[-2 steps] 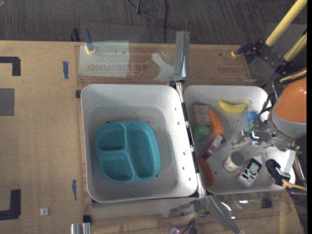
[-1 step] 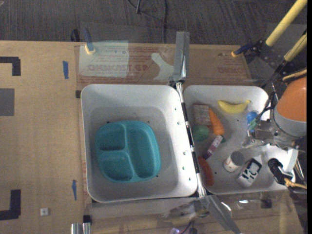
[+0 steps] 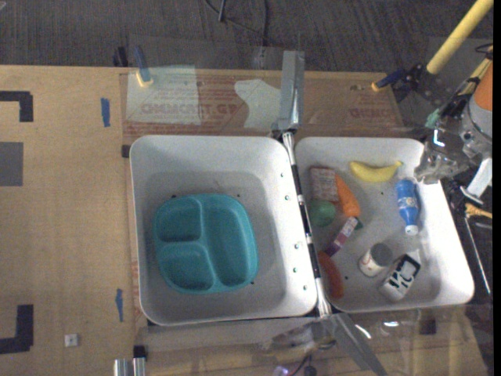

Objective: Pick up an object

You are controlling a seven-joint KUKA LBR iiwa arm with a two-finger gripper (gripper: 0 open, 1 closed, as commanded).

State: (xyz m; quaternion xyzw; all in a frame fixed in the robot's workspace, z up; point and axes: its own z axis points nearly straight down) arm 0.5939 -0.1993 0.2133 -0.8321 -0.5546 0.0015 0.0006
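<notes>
1. Two bins sit side by side on the bench [image 3: 63, 233]: the left bin [image 3: 149, 159] in the middle of the frame, the right bin [image 3: 450, 284] at centre right.
2. We place the gripper [image 3: 433, 163] at the right edge of the frame, over the upper right rim of the right bin. We cannot tell its state; it is too small and cluttered to read. We see nothing held in it.
3. We find in the left bin one teal tray [image 3: 205, 243] with three compartments, lying flat on the floor of the bin.
4. We find the pickable objects in the right bin:
   - banana [image 3: 374, 171], upper centre;
   - blue bottle [image 3: 406, 204], just below the banana's right end and nearest the gripper;
   - carrot [image 3: 347, 197], beside a flat packet [image 3: 322, 182];
   - green ball [image 3: 322, 213], against the left wall;
   - marker [image 3: 343, 236], near the ball;
   - red item [image 3: 331, 273], lower left;
   - small cup [image 3: 374, 259] and black-and-white box [image 3: 401, 276], lower right, close together.
5. We judge these risks:
   - Rim strike: the gripper stands above the bin wall, so a straight descent may hit the rim.
   - Roll-out: bottle, ball and marker are round and may slip from a closing grasp.
   - Double contact: bottle and banana lie near each other, as do cup and box; a misaligned approach may push a neighbour.
   - Wall crowding: the ball, packet and red item lie close to the left wall, leaving little finger room.
</notes>
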